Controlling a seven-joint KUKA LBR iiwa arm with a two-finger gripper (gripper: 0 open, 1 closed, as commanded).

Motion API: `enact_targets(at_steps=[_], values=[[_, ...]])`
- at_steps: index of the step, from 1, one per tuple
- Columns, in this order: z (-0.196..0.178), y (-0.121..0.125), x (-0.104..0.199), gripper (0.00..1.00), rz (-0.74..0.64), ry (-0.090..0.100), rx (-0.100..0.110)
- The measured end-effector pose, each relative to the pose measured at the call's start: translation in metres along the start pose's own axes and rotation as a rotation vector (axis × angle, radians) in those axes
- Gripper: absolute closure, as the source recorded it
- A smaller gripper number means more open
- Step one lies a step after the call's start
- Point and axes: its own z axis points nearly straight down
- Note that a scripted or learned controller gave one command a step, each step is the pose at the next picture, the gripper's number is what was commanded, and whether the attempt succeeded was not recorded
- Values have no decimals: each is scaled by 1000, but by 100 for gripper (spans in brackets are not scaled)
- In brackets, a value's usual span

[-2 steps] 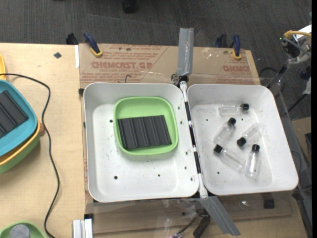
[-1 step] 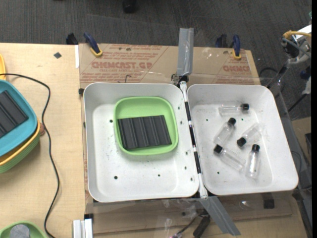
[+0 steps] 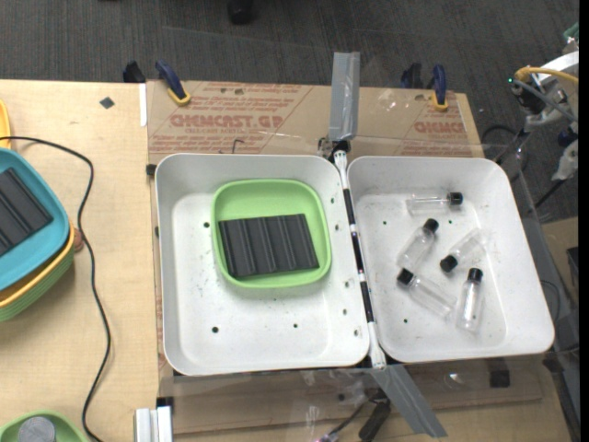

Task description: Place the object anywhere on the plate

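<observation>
A green square plate (image 3: pixel 227 201) sits in the upper middle of the left bin (image 3: pixel 258 330). A dark ribbed pad (image 3: pixel 270 245) lies flat on it and covers most of its floor. Several clear vials with black caps lie scattered in the right bin (image 3: pixel 405 330). One vial (image 3: pixel 433 201) lies near the back, and another vial (image 3: pixel 419 244) rests left of centre. A third vial (image 3: pixel 471 295) lies toward the front right, with others close beside it.
Cardboard (image 3: pixel 276 118) held by blue clamps lies behind the bins, with a grey upright post (image 3: pixel 344 99) at the seam. Stacked teal and green dishes (image 3: pixel 32 238) stand at the far left on the wooden table. A black cable (image 3: pixel 97 274) runs past them.
</observation>
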Motion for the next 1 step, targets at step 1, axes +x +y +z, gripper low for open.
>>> enact_targets(at_steps=[1], values=[[-21,1,-6,0,4,3,-1]])
